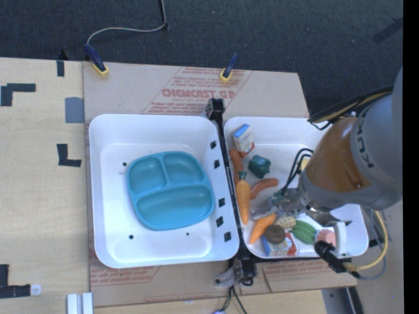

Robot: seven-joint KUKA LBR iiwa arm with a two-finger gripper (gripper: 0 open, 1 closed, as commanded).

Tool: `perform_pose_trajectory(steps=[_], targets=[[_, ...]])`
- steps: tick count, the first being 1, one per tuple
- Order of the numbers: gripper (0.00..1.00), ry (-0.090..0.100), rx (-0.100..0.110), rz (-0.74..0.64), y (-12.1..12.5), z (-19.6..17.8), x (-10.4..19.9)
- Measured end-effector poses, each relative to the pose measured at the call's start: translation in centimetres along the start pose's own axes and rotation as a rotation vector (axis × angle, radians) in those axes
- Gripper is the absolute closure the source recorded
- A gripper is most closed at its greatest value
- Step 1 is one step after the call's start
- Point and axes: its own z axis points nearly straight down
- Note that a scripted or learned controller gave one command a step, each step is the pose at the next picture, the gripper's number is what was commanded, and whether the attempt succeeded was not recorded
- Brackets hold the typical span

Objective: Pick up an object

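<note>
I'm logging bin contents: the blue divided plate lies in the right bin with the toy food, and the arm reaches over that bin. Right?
Not quite. The camera view shows the blue divided plate in the left bin; the toy food lies in the right bin, where the arm reaches.

The brown cardboard sheet (196, 90) under the two bins carries red printed letters at its far edge, reading "CHEMCAST" and then "G.P". The smaller red lines below this word are too blurred to read.

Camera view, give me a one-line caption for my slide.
KUKA arm's gripper lowered among toy food in the right bin, near a carrot; blue divided plate in the left bin.
</note>
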Motion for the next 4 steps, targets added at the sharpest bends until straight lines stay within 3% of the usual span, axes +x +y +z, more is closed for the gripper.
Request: perform_pose_trajectory(steps=[1,2,3,4], targets=[[0.00,-0.006,0.000,0.003,5.4,0.0,0.8],[0.00,-0.002,-0.002,0.001,0.0,0.0,1.4],[0.00,-0.002,-0.001,0.000,6.9,0.0,1.4],[0.00,-0.003,-0.005,0.000,0.1,0.0,1.4]])
